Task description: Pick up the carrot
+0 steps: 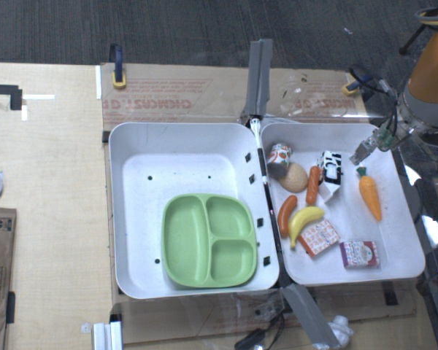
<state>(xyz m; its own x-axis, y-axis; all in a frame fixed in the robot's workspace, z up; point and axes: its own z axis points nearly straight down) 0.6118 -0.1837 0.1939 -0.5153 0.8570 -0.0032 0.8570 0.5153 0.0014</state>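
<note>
Carrot (370, 196) lay in right bin (405, 261), near its right wall. Gripper (372, 146) hovered just above the leafy end — jaws' state unreadable. Risk: closing on the tip, carrot slipping against the wall.

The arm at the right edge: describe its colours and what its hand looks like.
The arm is grey, with a broad orange band above the wrist. Its hand is small, slim and metallic grey with pale glints, much narrower than the bulky wrist.
</note>
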